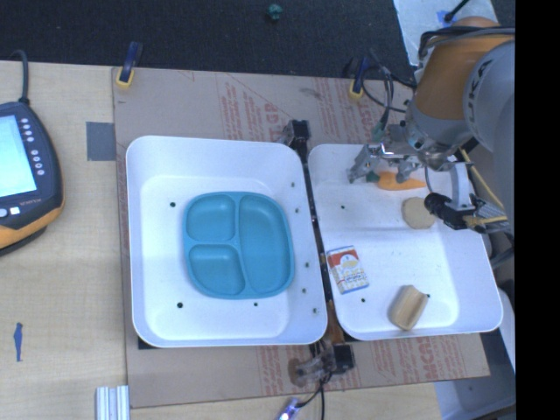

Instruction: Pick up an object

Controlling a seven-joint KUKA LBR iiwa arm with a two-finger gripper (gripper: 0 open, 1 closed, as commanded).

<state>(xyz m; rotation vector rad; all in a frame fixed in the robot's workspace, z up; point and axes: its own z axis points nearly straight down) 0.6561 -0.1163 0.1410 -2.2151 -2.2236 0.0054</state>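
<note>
The gripper (382,166) is seen low over the far end of the right bin (455,322), with an orange object (389,180) lying just beneath and beside its fingers. Whether the claw is released or clenched cannot be told at this slant, and the orange object cannot be confirmed as held; it appears to rest on the bin floor, close to the far wall.

Several risks are judged from this arrangement. The orange object is flat and low, so it could be pushed along the floor rather than caught, and the nearby bin wall could be struck if the descent is slightly off. A tan rounded object (419,213) is placed just beside the orange one, and it could be nudged or trapped alongside it if the jaws are closed wide.

Other candidates are found further toward the near end of the same bin: a small red-and-white card packet (347,269) lying flat near the dividing edge, and a tan block (407,307) near the front wall. The packet could slip from the fingertips because of its thinness. In the left bin (149,234) a blue divided plate (238,244) is seated, well apart from the arm.
</note>
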